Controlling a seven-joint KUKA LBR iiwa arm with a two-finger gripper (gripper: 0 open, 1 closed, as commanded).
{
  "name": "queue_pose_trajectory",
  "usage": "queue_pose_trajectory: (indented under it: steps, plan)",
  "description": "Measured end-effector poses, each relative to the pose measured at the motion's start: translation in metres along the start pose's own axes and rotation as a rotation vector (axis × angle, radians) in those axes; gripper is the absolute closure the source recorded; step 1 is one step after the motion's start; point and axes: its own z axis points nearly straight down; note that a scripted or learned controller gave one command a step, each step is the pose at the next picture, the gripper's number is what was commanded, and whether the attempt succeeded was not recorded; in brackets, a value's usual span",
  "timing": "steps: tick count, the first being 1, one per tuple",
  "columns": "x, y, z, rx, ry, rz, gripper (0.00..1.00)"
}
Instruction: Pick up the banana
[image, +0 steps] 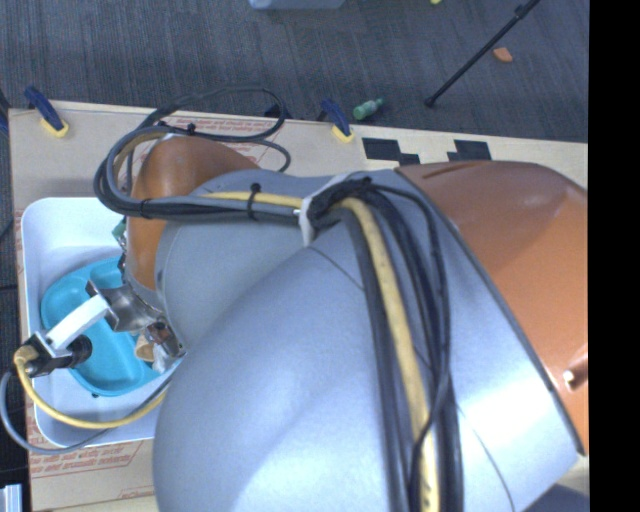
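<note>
arm crowds over the left bin

down at the wrist end, the gripper (150, 340) sits low inside the left white bin (35, 225), but its tip is tucked under the arm's own body, so i cannot tell how it stands. just beside it lies a turquoise object (105, 350), bowl-like, resting on the bin floor. a white strap-like piece (75, 320) runs from the wrist out toward a black fitting (40, 355) at the bin's near-left edge, and a yellow hose (90, 418) loops along the bin's lower rim.

i cannot pick out the banana anywhere; the arm hides most of the bench.

moving outward, the orange band (165, 185) sits above the wrist, with black cables (190, 130) looping over it. the big grey arm (300, 380) takes up the middle and right, a cable bundle (395, 300) strapped along it. blue clamps (45, 108) grip the bench's far edge.
</note>
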Motion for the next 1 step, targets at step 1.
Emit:
queue_pose_trajectory:
  steps: [1]
  plan:
    - [0.0000,0.0003,0.0000,-0.001,0.000,0.001,0.00]
